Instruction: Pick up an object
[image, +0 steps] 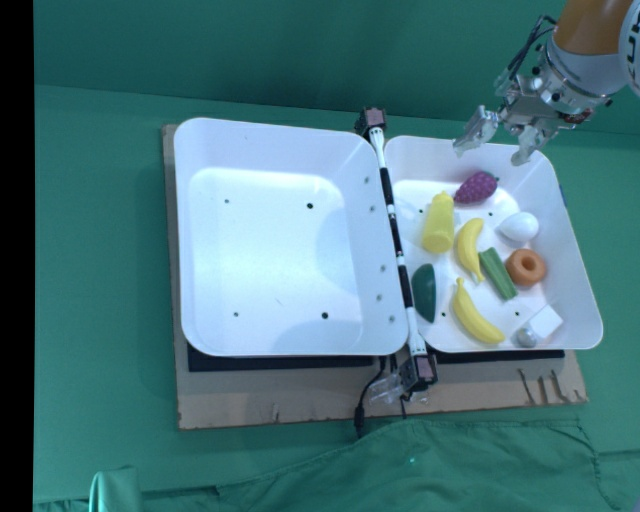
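We saw two shallow white bins side by side on the counter (100, 250), resting on a sheet of brown cardboard (280, 405). The left bin (200, 150) showed us a bare white floor with a few small dark dots. The right bin (580, 300) held all the objects.

Reading the right bin as a clock face, a purple grape bunch (476, 187) lay near twelve o'clock. A yellow bottle-shaped piece (438, 222) sat toward ten o'clock, just beside a small banana (468, 249) near the middle. A white egg (518, 227) rested at about two o'clock. An orange doughnut (526, 267) lay at three o'clock, close beside a slim green vegetable (497, 273). A dark green oval piece (424, 292) lay at eight o'clock against the bin's inner wall. A larger banana (474, 316) stretched toward six o'clock, and at about five o'clock a white block (545, 321) sat just beside a small grey object (525, 338).

The end effector (498, 136) hung above the bin's twelve o'clock rim, its two fingers (477, 130) spread apart and grasping nothing. The grape bunch was the object nearest it, lying apart from it in the bin.
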